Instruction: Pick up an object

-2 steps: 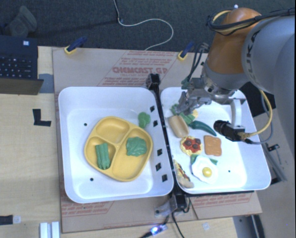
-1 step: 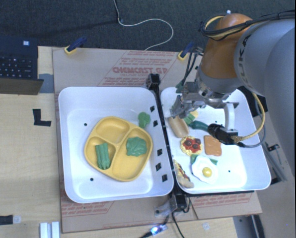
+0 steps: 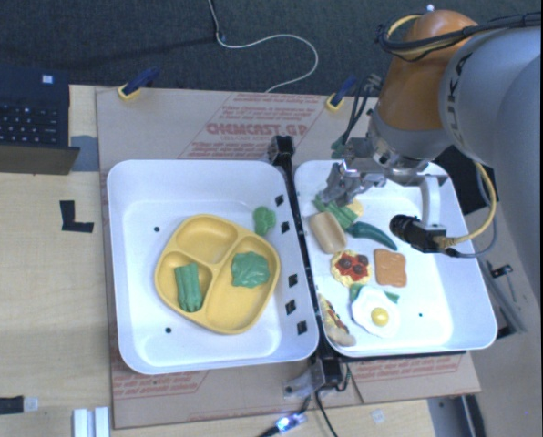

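My gripper point(image 3: 337, 192) hangs low over the upper left of the right bin point(image 3: 454, 321), just above a green and yellow toy vegetable point(image 3: 342, 213) and a tan bread roll point(image 3: 327, 232). Nothing shows between its fingers. Below them lie a dark green pepper point(image 3: 373, 234), a pizza slice point(image 3: 351, 267), a toast slice point(image 3: 391, 269), a fried egg point(image 3: 377, 313) and a hot dog point(image 3: 333, 320). In the left bin point(image 3: 135, 244) a yellow divided plate point(image 3: 219, 272) carries a green pickle point(image 3: 189, 287) and a leafy green piece point(image 3: 250, 269). A small green piece point(image 3: 264, 218) lies beside the plate.
The divider between the bins point(image 3: 296, 244) runs just left of the gripper. The grey arm with its orange band point(image 3: 426, 71) covers the upper right. A white cable point(image 3: 262, 39) lies behind the bench, and a keyboard point(image 3: 21, 121) sits at far left.
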Motion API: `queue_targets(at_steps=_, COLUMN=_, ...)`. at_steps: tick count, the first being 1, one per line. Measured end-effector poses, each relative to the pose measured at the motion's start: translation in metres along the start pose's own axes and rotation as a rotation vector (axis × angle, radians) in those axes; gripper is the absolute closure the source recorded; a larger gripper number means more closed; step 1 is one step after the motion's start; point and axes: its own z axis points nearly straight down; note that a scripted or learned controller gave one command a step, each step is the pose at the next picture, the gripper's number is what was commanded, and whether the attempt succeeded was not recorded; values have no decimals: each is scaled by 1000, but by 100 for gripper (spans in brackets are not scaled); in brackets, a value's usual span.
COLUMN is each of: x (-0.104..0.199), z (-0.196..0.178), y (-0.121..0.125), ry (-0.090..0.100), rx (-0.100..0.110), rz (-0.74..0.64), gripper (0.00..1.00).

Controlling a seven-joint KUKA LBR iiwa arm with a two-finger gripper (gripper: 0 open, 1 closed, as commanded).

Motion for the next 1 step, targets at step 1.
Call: queue_targets(at_steps=1, x=-1, z=11, y=-8, ry=-1, rx=2, rz=1, gripper=100)
